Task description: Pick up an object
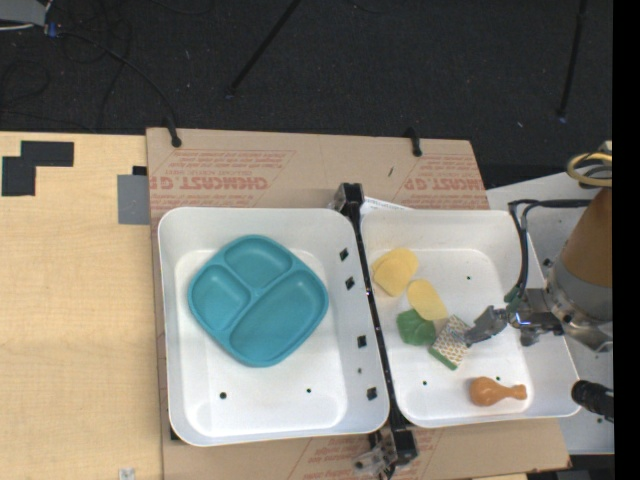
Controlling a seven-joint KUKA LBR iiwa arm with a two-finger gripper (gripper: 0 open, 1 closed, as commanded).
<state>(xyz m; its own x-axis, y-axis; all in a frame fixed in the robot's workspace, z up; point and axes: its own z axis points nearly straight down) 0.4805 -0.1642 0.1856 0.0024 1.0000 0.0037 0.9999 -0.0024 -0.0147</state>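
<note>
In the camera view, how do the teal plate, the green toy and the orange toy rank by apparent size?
1. Teal plate, clearly largest.
2. Orange toy and green toy: they look alike in size, so I leave them unranked.

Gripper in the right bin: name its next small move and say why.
Probably ease the gripper slightly left and down onto the patterned sponge. Its fingers sit just beside that piece's right edge with nothing between them, and the green toy crowds the far side.

The arm (590, 258) comes in from the right side, grey with an orange band above the wrist. It is bent low, and the tool (487, 325) points to the left, with dark fingers (478, 332) slightly apart.
</note>
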